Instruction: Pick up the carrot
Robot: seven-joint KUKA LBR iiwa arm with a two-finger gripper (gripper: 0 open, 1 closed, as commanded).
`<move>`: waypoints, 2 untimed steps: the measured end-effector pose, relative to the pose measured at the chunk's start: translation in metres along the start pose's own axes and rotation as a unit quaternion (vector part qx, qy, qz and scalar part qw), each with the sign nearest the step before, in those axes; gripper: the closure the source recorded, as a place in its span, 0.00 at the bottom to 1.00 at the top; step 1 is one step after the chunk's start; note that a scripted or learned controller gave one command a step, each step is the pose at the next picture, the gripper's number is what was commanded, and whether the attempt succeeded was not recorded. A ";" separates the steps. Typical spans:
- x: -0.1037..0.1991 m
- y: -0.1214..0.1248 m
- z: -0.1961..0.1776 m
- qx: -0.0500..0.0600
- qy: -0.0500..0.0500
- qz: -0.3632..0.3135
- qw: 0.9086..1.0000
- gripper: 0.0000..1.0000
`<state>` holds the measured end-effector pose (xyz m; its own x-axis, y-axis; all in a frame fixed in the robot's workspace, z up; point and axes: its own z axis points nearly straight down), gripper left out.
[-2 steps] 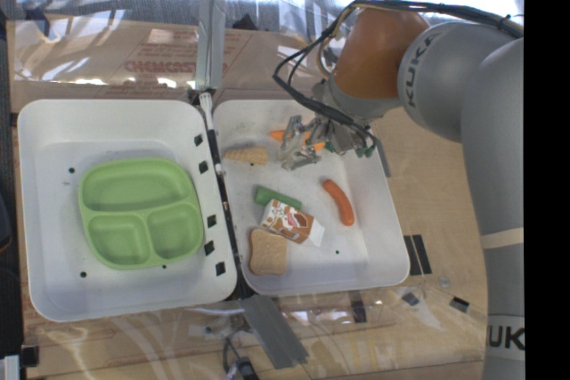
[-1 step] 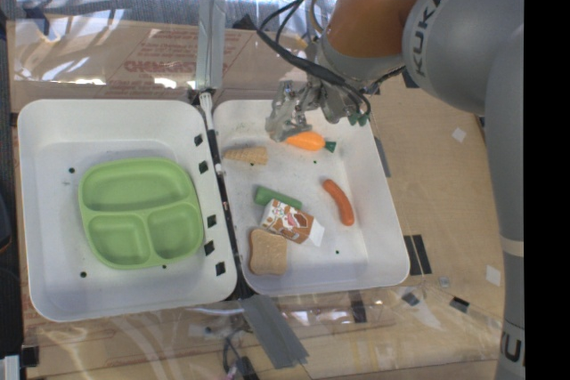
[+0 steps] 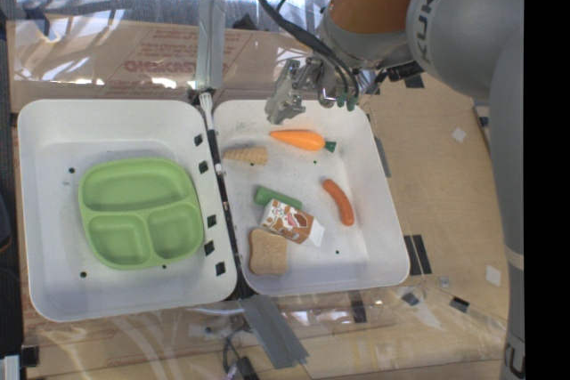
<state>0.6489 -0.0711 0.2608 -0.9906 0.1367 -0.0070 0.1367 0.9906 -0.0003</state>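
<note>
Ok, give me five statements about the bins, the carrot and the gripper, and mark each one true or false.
1. The carrot lies in the right bin. True.
2. The gripper holds the carrot. False: it hangs above the bin's far edge, apart from the carrot.
3. The green tray sits in the left bin. True.
4. The sausage lies on the green tray. False: it lies in the right bin.
5. The slice of bread is nearer the camera than the carrot. True.

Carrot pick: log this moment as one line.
phase: approach | hand: above right bin's far edge, holding nothing | carrot: lying in bin, just below hand, ungrasped
</note>
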 end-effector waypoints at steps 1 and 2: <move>0.068 0.014 -0.015 0.000 0.002 0.002 1.000 1.00; 0.056 0.042 -0.003 0.000 0.002 0.022 1.000 1.00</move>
<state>0.5995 -0.0216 0.2632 -0.9835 0.1811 -0.0025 0.1811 0.9835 0.0000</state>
